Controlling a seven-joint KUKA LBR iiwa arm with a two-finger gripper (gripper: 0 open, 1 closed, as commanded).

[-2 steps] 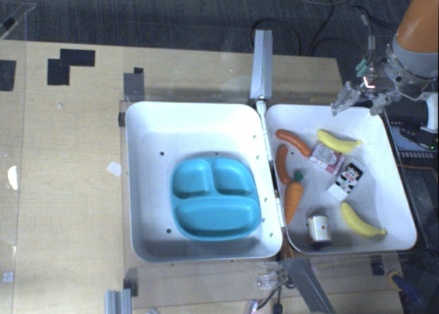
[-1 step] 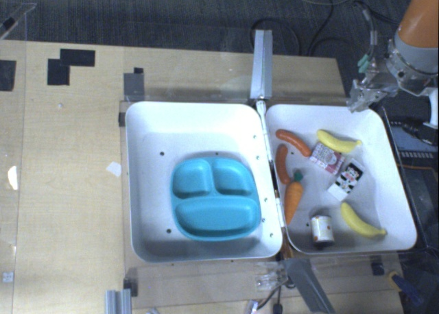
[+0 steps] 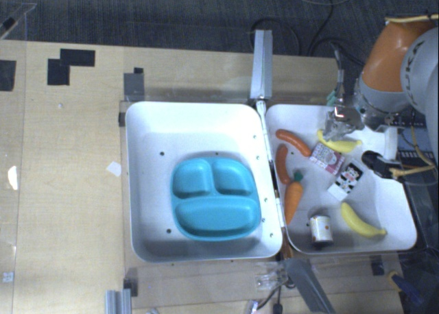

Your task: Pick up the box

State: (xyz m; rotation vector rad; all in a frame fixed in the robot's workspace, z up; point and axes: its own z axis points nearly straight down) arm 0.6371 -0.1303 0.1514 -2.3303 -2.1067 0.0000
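A small pink and white box [image 3: 326,158] lies flat in the right bin [image 3: 405,234], near its middle. A second small box [image 3: 347,180], white with black marks, lies just right of it and nearer the front. My gripper [image 3: 339,126] hangs over the far part of the right bin, just behind the pink box. It points down at a yellow banana [image 3: 341,145] that lies between it and that box. I see nothing between the fingers.
The right bin also holds two red sausages [image 3: 292,142], a carrot [image 3: 293,198], a second banana [image 3: 361,221] and a small can [image 3: 319,229]. A blue divided plate [image 3: 215,198] lies in the left bin [image 3: 147,168]. A metal post [image 3: 261,66] stands behind the bins.
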